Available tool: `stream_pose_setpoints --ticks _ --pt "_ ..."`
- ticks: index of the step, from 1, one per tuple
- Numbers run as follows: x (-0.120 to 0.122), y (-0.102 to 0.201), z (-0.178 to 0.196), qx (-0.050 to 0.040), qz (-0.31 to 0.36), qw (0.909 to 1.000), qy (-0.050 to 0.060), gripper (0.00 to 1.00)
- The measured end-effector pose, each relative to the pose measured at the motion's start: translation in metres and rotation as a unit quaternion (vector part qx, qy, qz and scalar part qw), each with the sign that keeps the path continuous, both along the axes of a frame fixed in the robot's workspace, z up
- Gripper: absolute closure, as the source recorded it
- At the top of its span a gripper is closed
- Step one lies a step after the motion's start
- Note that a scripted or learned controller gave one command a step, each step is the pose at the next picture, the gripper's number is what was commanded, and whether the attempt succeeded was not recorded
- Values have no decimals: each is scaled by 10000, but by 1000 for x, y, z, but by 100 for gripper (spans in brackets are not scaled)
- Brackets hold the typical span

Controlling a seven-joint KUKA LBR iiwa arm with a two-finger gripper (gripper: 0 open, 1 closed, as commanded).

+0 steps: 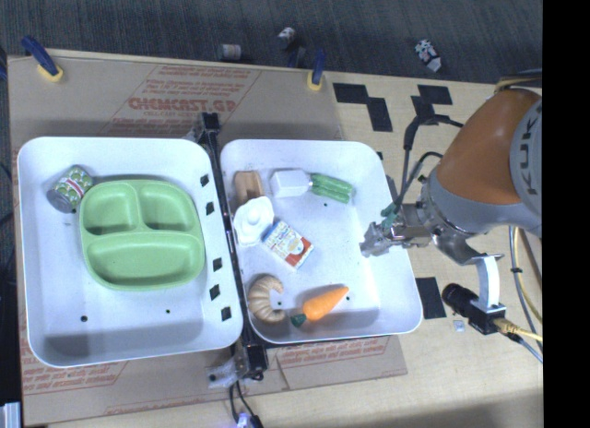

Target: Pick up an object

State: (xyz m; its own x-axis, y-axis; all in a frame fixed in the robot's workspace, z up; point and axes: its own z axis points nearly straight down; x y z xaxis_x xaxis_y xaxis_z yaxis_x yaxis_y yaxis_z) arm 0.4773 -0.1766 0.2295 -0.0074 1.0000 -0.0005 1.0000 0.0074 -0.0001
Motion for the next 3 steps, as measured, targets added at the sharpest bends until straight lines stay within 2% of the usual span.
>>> stream_pose_setpoints --ticks 1,2,3 --pt "-1 -35 -16 4 -7 10000 15 100" --pt "0 -34 10 -6 -9 10000 -15 100" --pt "2 -34 21 -17 19 10000 -37 100"
